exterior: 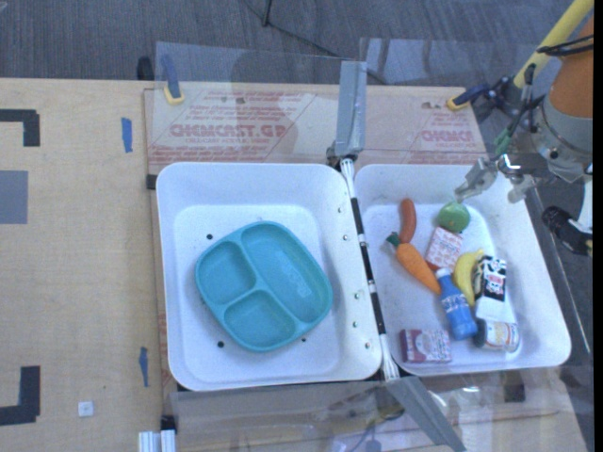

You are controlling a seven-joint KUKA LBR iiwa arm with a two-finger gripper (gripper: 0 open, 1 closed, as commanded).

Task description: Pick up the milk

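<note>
The milk (492, 288) is a white carton with black cow patches. It lies in the right bin (545, 281) toward the right wall, between a banana (465, 275) and the bin's rim. My gripper (493, 186) hangs over the bin's far right corner, above and beyond the milk and apart from it. It is open, and nothing sits between its fingers (470, 184).
Crowding the milk in the right bin are a green apple (453, 217), a small white-and-red carton (444, 248), a carrot (415, 265), a sausage (407, 219), a blue bottle (458, 311), a can (500, 335) and a red box (424, 345). A teal divided plate (264, 283) lies in the left bin (179, 252).
</note>
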